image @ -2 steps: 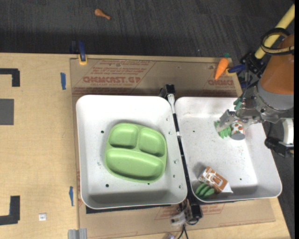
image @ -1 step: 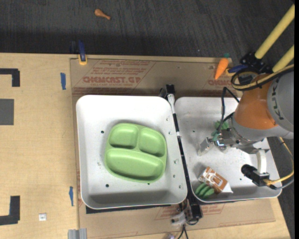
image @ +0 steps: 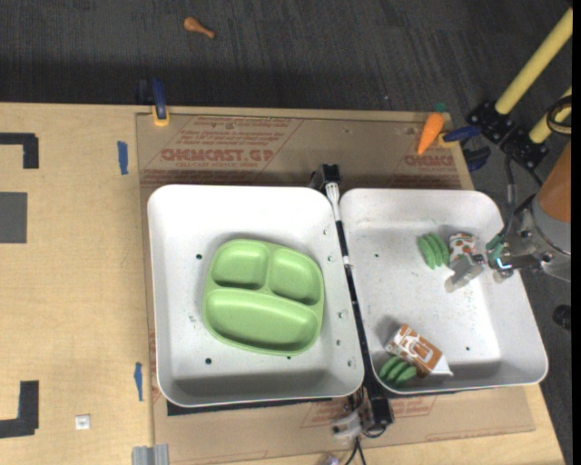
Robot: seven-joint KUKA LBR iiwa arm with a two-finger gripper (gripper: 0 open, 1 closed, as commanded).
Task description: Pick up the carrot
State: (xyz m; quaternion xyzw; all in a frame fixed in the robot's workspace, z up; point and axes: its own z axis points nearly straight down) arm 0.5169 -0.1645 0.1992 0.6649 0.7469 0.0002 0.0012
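Front of right bin: small orange and white snack packet [image: 418, 351] lies on a green toy [image: 396, 370], close to the front wall of the right bin [image: 522, 359].

Left bin: the left bin [image: 172, 272] holds a green plate [image: 264, 294] with three sections. Nothing sits on the plate.

Hand: the hand [image: 465, 271] is low inside the right bin, near its right wall. I cannot tell if it is apart or together. Nothing orange shows in it.

Near the hand: a green ribbed toy [image: 432, 251] lies just to its left, and a small white and red thing [image: 463, 244] is right beside it.

Carrot: the carrot [image: 430, 133] lies on the bench [image: 82, 300] behind the right bin, near the back right corner of the cardboard. It is outside both bins and well apart from the hand.

Floor: a small orange thing [image: 198, 27] lies far back on the dark floor.

Done so far: I think nothing yet. The carrot is not picked up.

Left to do: the hand must go up, out of the bin, back to the carrot, close on it and lift it.
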